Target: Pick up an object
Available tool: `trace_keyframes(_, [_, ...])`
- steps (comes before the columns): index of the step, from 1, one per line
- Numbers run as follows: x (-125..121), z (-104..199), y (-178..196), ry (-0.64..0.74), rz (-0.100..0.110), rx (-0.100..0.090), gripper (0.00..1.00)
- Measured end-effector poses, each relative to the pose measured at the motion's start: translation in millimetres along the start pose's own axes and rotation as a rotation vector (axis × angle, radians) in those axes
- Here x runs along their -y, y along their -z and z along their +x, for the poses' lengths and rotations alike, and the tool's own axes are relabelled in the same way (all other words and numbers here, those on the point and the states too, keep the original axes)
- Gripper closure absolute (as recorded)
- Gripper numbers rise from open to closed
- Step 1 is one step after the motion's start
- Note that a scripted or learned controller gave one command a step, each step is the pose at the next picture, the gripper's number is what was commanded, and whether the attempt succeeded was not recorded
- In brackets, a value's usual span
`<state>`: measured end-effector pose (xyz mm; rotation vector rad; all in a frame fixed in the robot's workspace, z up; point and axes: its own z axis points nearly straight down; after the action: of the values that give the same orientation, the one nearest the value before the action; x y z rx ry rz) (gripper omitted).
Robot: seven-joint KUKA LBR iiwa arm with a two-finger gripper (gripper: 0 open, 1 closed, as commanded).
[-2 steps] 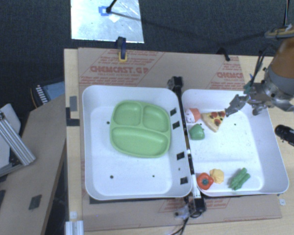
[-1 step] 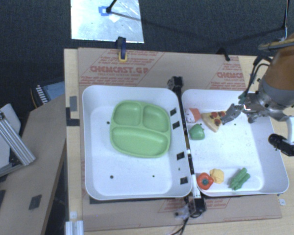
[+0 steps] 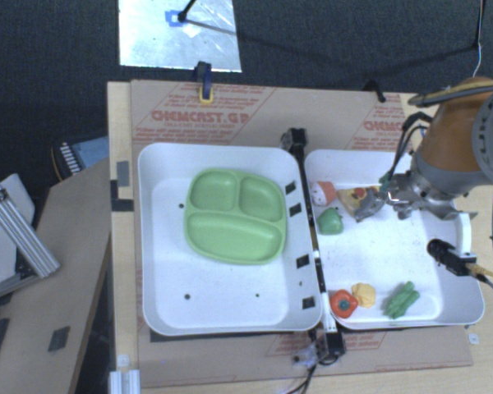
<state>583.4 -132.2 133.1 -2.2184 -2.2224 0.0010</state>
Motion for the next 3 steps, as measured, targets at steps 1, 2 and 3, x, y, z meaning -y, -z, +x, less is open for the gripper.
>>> trace_keyframes(1, [0.2,0.5,-51.5,-0.001,0.001,0.0,0.0])
trace_keyframes(2, [-1.7,-0.1,-37.5,0.0,-0.005,0.002,1.0])
trace_keyframes(3, [-10.3,-3.5,9.4,0.002,-0.008,0.002,1.0])
